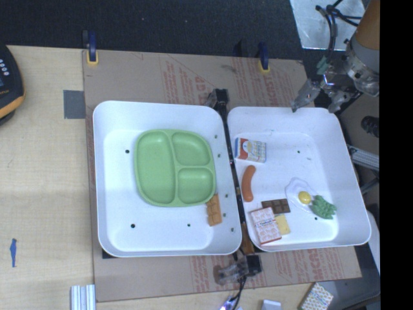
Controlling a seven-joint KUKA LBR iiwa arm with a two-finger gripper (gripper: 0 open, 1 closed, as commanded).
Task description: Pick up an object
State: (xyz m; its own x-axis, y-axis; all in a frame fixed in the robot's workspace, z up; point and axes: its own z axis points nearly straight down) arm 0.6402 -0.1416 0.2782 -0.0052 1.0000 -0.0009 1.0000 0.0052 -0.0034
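My gripper (319, 102) hangs above the far right corner of the right bin (335, 134), its two fingers spread open with nothing between them. Below it in that bin lie a small red and white carton (250, 149), a sausage (248, 181), a fried egg (301, 192), a green broccoli piece (322, 206), a brown chocolate bar (275, 206), a red and white packet (264, 225) and a yellow cheese cube (282, 224). All of them sit well in front of the gripper.
The left bin (113, 173) holds a green divided plate (174, 167) and a tan cracker (213, 210) by its right wall. Blue clamps (92, 47) pin the cardboard sheet at the back. A black device (8, 82) sits at the far left.
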